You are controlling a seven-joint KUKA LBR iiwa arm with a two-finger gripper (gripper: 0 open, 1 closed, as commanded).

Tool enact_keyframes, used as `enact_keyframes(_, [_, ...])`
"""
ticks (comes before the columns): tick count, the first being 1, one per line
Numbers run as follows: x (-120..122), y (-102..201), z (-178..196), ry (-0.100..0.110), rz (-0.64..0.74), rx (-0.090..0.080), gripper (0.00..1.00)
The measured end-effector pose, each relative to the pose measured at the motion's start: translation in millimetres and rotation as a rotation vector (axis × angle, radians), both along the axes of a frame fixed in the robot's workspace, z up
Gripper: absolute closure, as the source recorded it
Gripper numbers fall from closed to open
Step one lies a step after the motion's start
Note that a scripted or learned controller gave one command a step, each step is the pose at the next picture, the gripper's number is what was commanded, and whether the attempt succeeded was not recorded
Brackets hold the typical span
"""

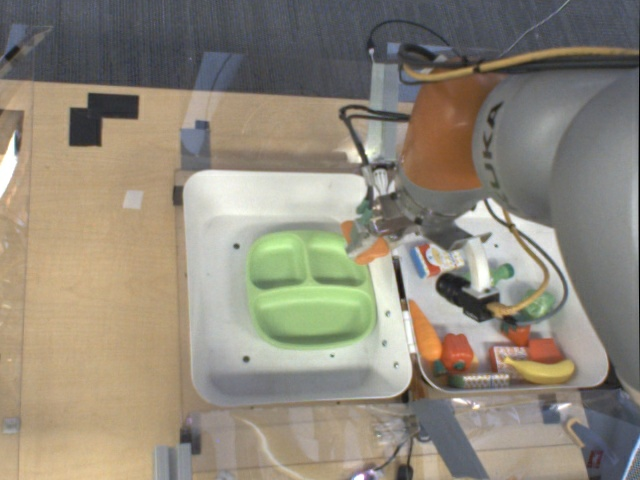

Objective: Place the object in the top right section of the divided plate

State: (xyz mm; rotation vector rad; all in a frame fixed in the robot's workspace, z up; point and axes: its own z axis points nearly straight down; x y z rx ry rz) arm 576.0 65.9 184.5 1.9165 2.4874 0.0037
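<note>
Rims hemmed the gripper: we saw it closed on an orange object just over the green divided plate's upper right edge. Toys crowded the right bin; pale wooden surface lay leftward.

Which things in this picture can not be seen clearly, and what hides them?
- Gripper: in the camera view the arm's wrist covers its upper part, so its grip on the orange object is unclear.
- Orange object: small and partly hidden; its identity is unclear.
- Right bin: the arm covers its upper part.
- Small items beside the banana: too small to identify.
</note>
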Motion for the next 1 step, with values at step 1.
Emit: enact_keyframes(1, [0.1, -0.3, 0.2, 0.0, -0.001, 0.0, 0.0])
